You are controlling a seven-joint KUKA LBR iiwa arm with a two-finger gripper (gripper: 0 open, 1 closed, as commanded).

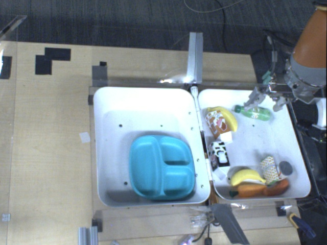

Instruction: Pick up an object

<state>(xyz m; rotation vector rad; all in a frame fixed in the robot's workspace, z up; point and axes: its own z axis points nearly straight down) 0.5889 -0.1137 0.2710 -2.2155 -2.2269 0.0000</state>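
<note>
My gripper [266,102] hangs over the far part of the right bin [301,162], its two fingers spread apart and open with nothing between them. Just below it a green bottle [254,113] lies on its side on the bin floor. To the left a snack packet [216,122] rests on a yellow object [230,118]. A black-and-white item [219,153] lies by the divider. At the near edge sit a banana [247,176], an orange carrot [254,190], a patterned egg-shaped piece [269,168] and a small grey disc [285,167].
The left bin [112,137] holds a blue divided plate [162,166] toward its near side. A metal post [195,57] stands at the far end of the wall between the bins. A cable [225,6] loops on the dark floor behind.
</note>
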